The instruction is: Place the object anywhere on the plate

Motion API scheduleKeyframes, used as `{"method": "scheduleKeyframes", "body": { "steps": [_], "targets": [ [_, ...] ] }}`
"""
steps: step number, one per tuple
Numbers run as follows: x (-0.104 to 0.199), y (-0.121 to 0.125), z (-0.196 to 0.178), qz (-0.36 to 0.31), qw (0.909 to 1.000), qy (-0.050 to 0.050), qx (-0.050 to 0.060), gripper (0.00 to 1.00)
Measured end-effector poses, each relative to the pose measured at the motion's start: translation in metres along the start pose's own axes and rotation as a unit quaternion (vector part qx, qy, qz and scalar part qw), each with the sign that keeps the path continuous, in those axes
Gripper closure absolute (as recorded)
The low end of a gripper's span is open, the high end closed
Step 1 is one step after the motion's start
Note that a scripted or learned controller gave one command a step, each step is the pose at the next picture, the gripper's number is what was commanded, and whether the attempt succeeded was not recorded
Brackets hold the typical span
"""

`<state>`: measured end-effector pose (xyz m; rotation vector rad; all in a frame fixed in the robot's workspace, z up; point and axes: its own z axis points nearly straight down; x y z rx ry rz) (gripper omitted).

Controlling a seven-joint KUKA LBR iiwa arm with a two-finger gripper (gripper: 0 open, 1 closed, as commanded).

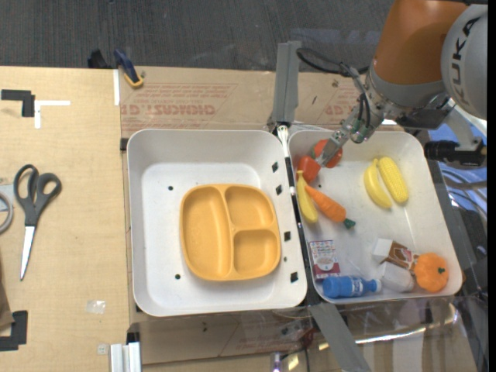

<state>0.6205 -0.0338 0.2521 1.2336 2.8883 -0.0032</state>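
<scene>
Centrally, smooth yellow three-compartment plate (230, 232); tool (335, 149) beside glossy red object (324, 153).

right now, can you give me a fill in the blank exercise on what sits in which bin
1. The yellow plate lies in the ____ bin as the camera sees it.
2. The plate has ____ compartments.
3. The blue bottle lies in the same bin as the ____ pumpkin.
4. The scissors lie ____ both bins, on the bench.

Missing words: left; three; orange; outside
</scene>
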Motion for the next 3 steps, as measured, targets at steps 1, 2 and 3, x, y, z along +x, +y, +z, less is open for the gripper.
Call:
{"method": "scheduleKeyframes", "body": {
  "steps": [1,2,3],
  "targets": [
    [0.078,0.033,0.049,-0.003,1.0,0.001,0.0,1.0],
    [0.167,0.04,0.073,-0.04,0.9992,0.001,0.0,1.0],
    [0.167,0.04,0.073,-0.039,0.9992,0.001,0.0,0.0]
  ]
}}
